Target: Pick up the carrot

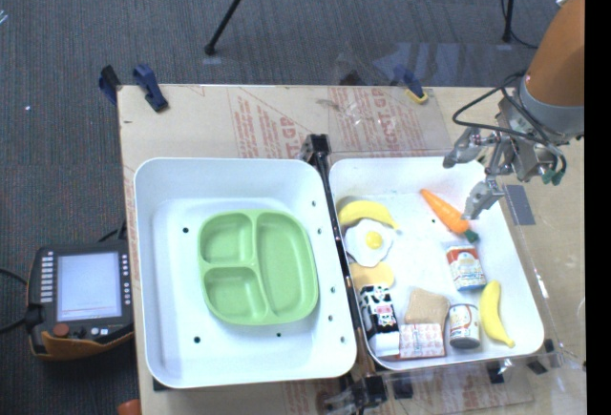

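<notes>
The carrot [445, 211], orange with a green stub at its lower right end, lies in the upper part of the right bin [410, 176], slanting down to the right. My gripper [471, 176] hangs over the bin's upper right area, just right of and above the carrot. It is open: one finger [477, 200] reaches down close to the carrot's right end, while the other points left at the top. Nothing is between the fingers.
The right bin also holds a banana [368, 213], a fried egg [368, 239], a milk carton [380, 310], toast [427, 306], two cans [466, 267], and a second banana [495, 313]. In the left bin [162, 213] sits a green divided plate [258, 267].
</notes>
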Robot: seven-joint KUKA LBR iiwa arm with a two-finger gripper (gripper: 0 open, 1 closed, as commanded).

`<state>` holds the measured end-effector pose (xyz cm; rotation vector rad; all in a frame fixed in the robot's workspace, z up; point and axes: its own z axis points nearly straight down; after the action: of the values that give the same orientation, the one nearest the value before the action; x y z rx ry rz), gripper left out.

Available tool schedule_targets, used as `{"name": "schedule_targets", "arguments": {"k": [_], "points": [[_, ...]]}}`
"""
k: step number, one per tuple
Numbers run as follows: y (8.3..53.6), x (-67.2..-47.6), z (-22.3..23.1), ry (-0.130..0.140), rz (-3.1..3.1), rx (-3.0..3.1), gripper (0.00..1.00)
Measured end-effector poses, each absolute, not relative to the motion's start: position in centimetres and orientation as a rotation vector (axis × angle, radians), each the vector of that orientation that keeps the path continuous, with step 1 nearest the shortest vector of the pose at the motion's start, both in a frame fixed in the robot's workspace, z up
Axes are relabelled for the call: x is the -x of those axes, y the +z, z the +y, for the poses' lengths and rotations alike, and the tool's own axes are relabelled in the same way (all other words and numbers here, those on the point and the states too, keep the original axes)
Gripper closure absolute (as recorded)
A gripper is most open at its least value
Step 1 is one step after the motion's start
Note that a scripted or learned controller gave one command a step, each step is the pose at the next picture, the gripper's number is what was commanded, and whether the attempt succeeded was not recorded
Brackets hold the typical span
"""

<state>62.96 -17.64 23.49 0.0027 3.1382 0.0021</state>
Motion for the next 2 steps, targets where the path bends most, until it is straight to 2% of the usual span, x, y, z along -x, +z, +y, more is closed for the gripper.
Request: {"name": "schedule_targets", "arguments": {"k": [1, 2], "points": [[10.8, -64.2, -18.0, 0.004, 3.107, -0.504, 0.0], [8.8, -61.8, -21.1, 0.001, 2.974, -1.014, 0.0]]}}
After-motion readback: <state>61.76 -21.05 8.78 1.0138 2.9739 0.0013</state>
